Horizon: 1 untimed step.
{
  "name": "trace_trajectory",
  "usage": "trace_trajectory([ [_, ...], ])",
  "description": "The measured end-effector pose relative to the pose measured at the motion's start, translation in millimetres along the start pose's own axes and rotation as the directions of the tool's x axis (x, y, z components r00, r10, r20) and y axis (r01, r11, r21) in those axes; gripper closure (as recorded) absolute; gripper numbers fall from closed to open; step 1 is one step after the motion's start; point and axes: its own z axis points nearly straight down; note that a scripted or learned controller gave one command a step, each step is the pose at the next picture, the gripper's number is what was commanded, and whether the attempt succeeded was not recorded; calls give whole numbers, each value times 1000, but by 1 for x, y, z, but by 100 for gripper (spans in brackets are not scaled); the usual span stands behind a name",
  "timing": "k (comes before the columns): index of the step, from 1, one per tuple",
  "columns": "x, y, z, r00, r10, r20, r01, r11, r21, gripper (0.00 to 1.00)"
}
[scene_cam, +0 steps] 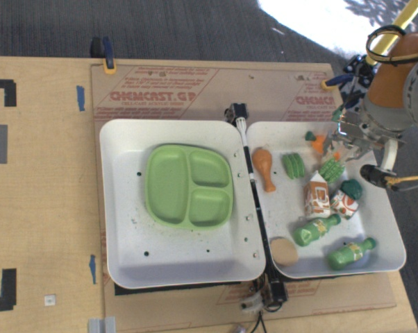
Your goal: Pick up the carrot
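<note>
I count two white bins on the bench: a left bin (119, 186) and a right bin (386, 245), touching along a central seam.

Left bin: one green divided plate (169, 186) with three compartments, lying flat near the bin's centre.

Right bin, counted:
- one carrot (318, 143), small, orange with a green top, at the bin's 12 o'clock, near the far rim
- one drumstick (264, 166), at 10 o'clock, just beside the seam
- one ridged green vegetable (293, 165), just right of the drumstick
- one lighter green ridged piece (331, 168), just below the carrot
- two small cartons: one upright carton (317, 196) near the centre, one tilted carton (345, 204) beside it with a dark green top
- two green bottles: one bottle (314, 232) lying at 6 o'clock, a second bottle (349, 253) at 5 o'clock
- one tan round piece (285, 252) at 7 o'clock, touching the near rim

The single arm comes in at 3 o'clock. Its gripper (348, 139) hangs over the bin's 1 o'clock corner, just right of the carrot. I cannot tell whether the tool is released or clenched; nothing is seen between its tips. The carrot lies in the bin
</note>
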Motion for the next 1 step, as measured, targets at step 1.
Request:
trace_trajectory([
  [1, 0, 0, 0, 1000, 0, 1, 0, 1000, 2, 0],
])
